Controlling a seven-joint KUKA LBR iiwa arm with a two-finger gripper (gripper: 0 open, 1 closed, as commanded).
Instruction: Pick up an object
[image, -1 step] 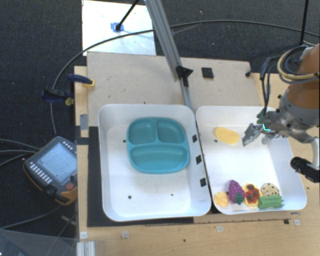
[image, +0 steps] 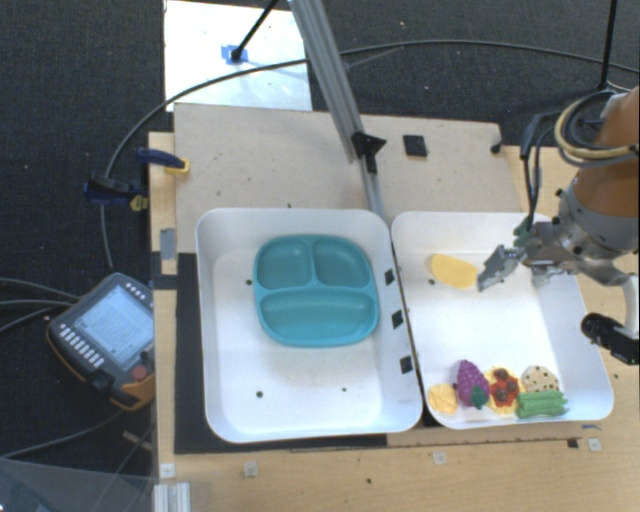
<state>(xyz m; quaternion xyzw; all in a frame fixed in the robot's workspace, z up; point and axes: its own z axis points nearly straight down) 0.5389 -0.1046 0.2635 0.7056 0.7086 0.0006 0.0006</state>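
Gripper (image: 497, 270) with fingers parted and empty, tips just right of the yellow piece (image: 453, 270) lying in the right bin (image: 600, 385). Approach step, as judged: grasp not yet made; next move calls for a short shift left and closure around the piece. The arm (image: 600, 200) reaches in from the right, wrist bent low over the bin.

Bright, even overhead light; the white bins (image: 300, 420) nearly wash out, shadows stay faint, detail slightly soft.
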